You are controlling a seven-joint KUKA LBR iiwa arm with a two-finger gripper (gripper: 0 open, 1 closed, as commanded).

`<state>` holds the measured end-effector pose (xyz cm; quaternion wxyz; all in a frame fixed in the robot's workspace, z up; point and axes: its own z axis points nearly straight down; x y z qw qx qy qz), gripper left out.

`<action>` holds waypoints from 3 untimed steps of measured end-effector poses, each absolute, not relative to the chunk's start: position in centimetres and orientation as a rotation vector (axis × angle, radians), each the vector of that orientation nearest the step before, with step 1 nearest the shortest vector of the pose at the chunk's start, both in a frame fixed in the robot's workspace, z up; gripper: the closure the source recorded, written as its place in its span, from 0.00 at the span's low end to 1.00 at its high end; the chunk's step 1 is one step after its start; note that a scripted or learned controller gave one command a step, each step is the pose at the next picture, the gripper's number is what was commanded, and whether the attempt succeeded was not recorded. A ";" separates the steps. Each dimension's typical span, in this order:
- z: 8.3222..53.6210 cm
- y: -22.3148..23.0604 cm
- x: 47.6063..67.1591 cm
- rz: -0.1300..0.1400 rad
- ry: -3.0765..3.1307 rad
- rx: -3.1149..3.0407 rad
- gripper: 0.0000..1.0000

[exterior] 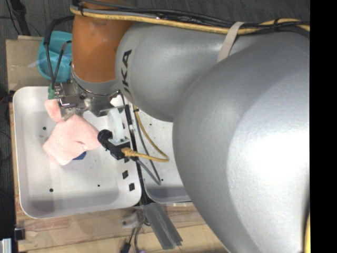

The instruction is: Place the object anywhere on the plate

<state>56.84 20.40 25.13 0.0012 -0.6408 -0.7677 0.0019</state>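
Observation:
A soft pink object [71,138] lies or hangs over the left bin [31,194], directly under the wrist. A smaller pink part [52,110] shows at the wrist's left side. A bit of something blue [79,155] peeks out from beneath the pink object's lower edge; what it is cannot be made out. My gripper [67,105] sits at the top of the pink object, touching or very close to it, and the wrist hides how it meets the object.
The grey arm with its orange band [95,41] covers most of the right bin [163,194] and the upper bench. A teal part [52,51] sits by the wrist. Cables [142,154] hang over the divide between the bins.

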 end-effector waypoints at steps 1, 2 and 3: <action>9.2 21.4 55.5 0.002 -2.412 -2.012 1.00; 15.6 21.2 55.5 0.003 -2.549 -1.833 1.00; 22.6 16.3 51.3 0.005 -2.363 -2.068 1.00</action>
